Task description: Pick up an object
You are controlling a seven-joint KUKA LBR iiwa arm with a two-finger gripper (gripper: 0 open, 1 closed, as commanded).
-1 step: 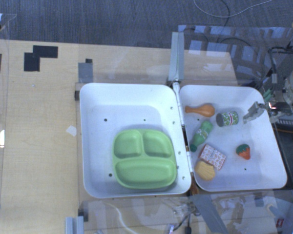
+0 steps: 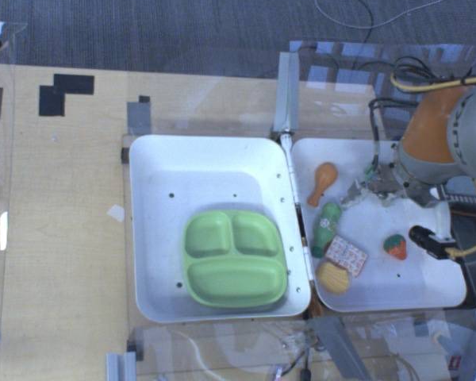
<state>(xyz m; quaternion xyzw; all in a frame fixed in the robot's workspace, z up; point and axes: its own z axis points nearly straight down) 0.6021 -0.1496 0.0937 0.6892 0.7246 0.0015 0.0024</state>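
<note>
The gripper (image 2: 363, 190) is seen low in the right bin (image 2: 452, 296), jaws spread and empty, between the drumstick (image 2: 324, 181) and the green bottle (image 2: 327, 227). A close could be wasted on bare floor, or the crowded checkered block (image 2: 346, 255) could be nudged aside.

Bins (image 2: 222, 153) — smooth white plastic, slight sheen. Divided green plate (image 2: 235, 258), well left of the gripper (image 2: 363, 190), matt plastic. Bench (image 2: 55, 213) — pale wood-look, smooth. Arm shell by the wrist: grey, satin; orange band (image 2: 428, 129) glossy.
</note>
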